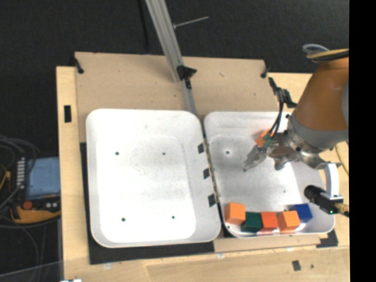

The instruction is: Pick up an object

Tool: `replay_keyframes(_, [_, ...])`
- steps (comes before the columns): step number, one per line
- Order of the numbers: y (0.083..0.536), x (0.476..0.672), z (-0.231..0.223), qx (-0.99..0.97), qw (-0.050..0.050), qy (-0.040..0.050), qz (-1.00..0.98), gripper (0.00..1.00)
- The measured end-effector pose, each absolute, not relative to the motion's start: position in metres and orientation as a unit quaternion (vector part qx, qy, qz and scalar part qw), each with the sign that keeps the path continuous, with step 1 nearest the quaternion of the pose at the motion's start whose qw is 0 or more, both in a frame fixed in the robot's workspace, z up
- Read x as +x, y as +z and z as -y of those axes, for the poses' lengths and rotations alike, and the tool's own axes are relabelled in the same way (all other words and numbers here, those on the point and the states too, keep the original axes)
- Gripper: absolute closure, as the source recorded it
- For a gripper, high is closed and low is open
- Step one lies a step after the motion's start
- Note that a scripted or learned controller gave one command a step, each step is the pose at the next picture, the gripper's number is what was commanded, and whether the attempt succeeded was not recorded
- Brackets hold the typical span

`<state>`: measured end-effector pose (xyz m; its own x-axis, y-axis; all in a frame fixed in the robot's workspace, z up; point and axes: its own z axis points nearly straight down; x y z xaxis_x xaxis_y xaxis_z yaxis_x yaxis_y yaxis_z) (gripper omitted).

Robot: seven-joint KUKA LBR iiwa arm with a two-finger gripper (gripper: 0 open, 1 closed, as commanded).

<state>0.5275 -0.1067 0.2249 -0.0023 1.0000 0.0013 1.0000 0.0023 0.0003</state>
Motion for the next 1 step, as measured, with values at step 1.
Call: replay_keyframes(1, [0.2249,0.5276,0.1068,-0.708,0.0,-0.001,0.706,0.0])
